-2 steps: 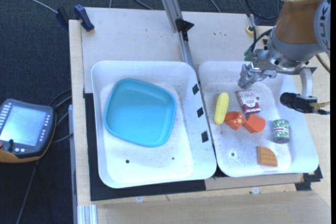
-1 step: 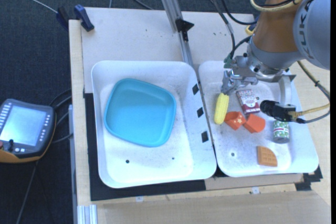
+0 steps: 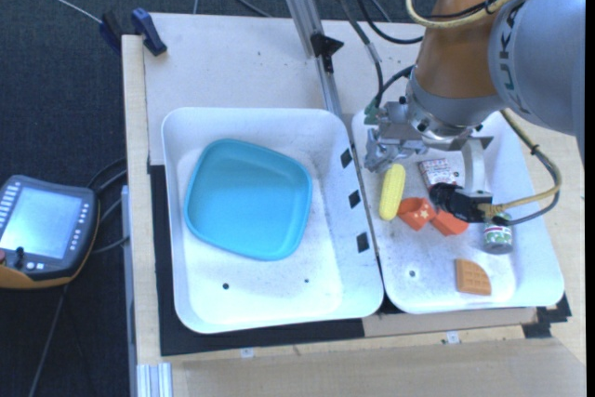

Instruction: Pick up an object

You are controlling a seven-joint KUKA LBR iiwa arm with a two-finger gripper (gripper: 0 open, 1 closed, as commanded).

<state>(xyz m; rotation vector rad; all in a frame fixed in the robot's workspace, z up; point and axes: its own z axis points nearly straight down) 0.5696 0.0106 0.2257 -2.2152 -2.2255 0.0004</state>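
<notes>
Camera view: the gripper (image 3: 383, 144) hangs just above the upper end of the yellow corn cob (image 3: 392, 191), which lies lengthwise near the left wall of the right bin (image 3: 548, 270). From this angle I cannot tell how far apart the jaws stand, and nothing is seen between them. Just right of the cob's lower end sits a red-orange block (image 3: 416, 213), with an orange piece (image 3: 449, 223) beyond it. A white packet (image 3: 437, 171) lies right of the cob's top. Further right of the cob is a small can (image 3: 497, 238). A tan wafer (image 3: 472, 277) lies below and to the right. Well left of the cob, the left bin (image 3: 177, 135) holds a blue plate (image 3: 248, 198).
</notes>
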